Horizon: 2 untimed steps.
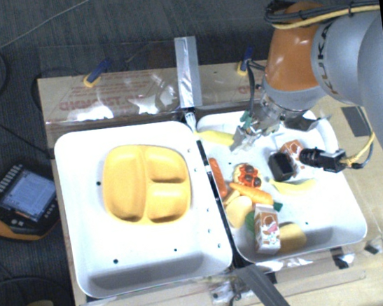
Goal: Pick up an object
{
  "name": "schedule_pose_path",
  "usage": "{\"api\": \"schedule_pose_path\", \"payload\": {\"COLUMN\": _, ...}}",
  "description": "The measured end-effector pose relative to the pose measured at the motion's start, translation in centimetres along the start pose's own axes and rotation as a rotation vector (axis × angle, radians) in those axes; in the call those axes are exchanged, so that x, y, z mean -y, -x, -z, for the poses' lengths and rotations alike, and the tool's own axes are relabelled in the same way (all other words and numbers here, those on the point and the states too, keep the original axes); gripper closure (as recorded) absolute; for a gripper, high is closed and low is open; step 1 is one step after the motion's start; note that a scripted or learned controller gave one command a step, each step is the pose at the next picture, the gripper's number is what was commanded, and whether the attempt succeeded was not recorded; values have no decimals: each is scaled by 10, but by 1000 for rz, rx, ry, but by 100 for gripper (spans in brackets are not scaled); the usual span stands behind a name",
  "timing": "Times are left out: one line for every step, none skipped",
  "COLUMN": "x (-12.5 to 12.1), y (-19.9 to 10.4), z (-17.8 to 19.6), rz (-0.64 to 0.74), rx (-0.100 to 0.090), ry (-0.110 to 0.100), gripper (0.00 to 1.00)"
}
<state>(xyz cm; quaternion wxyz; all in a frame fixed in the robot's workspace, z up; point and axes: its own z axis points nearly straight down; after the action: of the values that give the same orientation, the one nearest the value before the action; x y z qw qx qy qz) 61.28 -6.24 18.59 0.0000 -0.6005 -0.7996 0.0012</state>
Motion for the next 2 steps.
{"api": "schedule_pose_path", "payload": {"x": 16, "y": 18, "z": -2, "rz": 149, "rx": 1, "ry": 1, "gripper": 100}}
{"api": "schedule_pose_path", "payload": {"x": 16, "y": 17, "z": -2, "rz": 150, "rx": 0, "ry": 1, "gripper": 0}}
